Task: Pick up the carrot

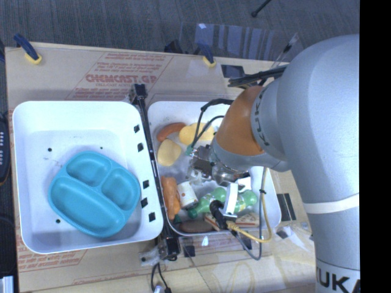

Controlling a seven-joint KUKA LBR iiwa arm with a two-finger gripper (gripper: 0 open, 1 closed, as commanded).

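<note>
arm (324,121): grey, rounded casing; orange band (241,133) above wrist; dark KUKA lettering (337,282) on lower link

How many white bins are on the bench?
2. The left bin holds a blue plate. The right bin, beside it and partly under the arm, holds the carrot. No further bin seems hidden.

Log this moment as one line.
gripper: low over right bin | carrot: lying along that bin's left wall, not lifted | left bin: blue divided plate
</note>
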